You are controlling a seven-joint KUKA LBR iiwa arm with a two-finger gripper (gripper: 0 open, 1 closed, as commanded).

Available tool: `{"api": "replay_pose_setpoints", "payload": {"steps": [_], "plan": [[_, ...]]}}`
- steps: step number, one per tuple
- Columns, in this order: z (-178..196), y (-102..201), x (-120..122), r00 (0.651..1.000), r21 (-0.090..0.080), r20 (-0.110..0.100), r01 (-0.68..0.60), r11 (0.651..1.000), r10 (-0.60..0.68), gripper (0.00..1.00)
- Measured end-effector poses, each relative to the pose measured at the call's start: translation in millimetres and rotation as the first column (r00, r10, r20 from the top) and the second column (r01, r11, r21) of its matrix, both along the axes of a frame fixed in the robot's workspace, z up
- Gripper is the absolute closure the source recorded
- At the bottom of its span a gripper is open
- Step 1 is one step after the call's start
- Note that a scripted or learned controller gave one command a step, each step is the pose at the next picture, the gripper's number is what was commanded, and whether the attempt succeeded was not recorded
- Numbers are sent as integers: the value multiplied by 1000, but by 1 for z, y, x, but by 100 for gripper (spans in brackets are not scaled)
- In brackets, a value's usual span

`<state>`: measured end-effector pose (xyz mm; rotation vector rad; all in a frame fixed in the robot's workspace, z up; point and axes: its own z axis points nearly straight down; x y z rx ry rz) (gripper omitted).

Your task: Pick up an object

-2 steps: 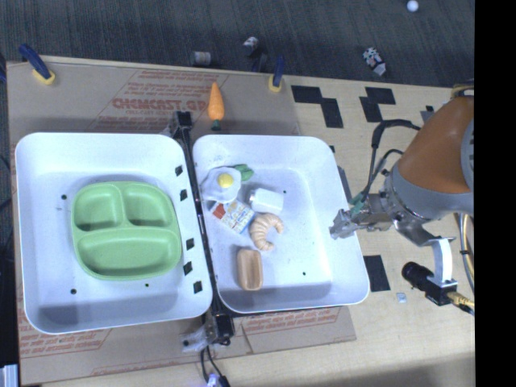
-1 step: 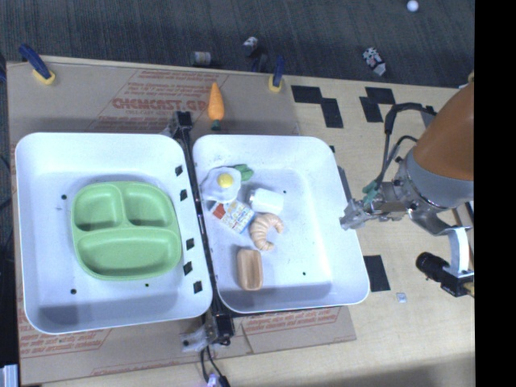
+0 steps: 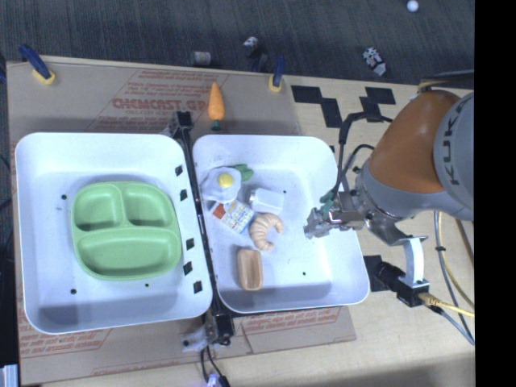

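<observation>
grey arm reaches from the right; its pincer [image 3: 321, 222] hovers over the right bin [image 3: 322, 156], grip state unclear. croissant [image 3: 265, 230] lies mid-bin, just left; green tray [image 3: 125, 230] fills the left bin [image 3: 40, 216].

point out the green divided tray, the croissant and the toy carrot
green divided tray [image 3: 125, 230]: camera view, on its central divider.
croissant [image 3: 264, 230]: camera view, on its curved middle.
toy carrot [image 3: 215, 103]: camera view, on its orange body.
</observation>
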<state>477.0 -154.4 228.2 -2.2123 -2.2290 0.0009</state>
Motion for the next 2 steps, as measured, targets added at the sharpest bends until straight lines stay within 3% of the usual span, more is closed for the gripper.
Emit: {"api": "replay_pose_setpoints", "payload": {"steps": [1, 2], "plan": [[0, -23, 0, 1000, -1, 1, 3, 1000, -3, 100], [-1, 4, 12, 1000, -2, 1, -1, 1000, 1, 100]]}}
